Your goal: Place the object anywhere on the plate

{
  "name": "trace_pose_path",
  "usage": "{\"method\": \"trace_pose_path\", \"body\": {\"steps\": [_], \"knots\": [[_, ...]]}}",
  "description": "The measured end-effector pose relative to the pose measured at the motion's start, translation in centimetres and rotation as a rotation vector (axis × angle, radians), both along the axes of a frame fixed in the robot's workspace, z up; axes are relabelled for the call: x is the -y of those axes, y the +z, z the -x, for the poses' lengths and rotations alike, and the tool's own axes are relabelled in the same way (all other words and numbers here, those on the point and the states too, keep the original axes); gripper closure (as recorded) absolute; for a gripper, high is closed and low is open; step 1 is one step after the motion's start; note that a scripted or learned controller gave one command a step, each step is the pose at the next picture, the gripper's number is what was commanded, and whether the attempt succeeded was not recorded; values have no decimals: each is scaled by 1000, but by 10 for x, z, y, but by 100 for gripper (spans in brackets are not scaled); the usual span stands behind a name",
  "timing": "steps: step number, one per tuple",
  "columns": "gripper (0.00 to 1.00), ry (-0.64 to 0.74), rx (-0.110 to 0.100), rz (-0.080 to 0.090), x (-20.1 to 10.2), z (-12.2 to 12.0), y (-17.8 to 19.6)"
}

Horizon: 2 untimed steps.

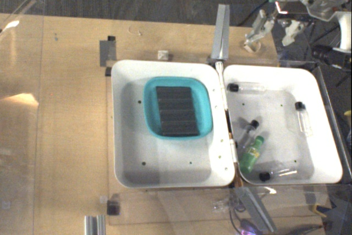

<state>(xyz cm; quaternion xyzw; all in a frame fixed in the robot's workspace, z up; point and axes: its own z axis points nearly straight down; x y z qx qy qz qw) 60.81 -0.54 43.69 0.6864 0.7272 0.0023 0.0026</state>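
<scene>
Camera view is showing you the open, empty two-finger gripper (273, 28) hovering beyond the right white bin's (319, 118) far edge, pre-pick, needing descent toward the green plastic bottle (252, 153).

The middle of the right bin (322, 118) is left bare. Its floor is crowded along the edges: a clear tube (246, 87) at the far edge, another (302, 116) by the right edge, a green bottle (252, 153) and black-capped vials (248, 128) near the left edge. The left bin (126, 135) is largely taken by the teal plate (204, 97); open floor is left along its near edge.
</scene>
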Motion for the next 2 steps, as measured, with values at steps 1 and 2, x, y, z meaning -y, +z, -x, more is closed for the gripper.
{"method": "trace_pose_path", "body": {"steps": [1,2], "knots": [[0,-85,-4,0,-15,29,-141],[0,1,-2,-1,-51,39,-168]]}}
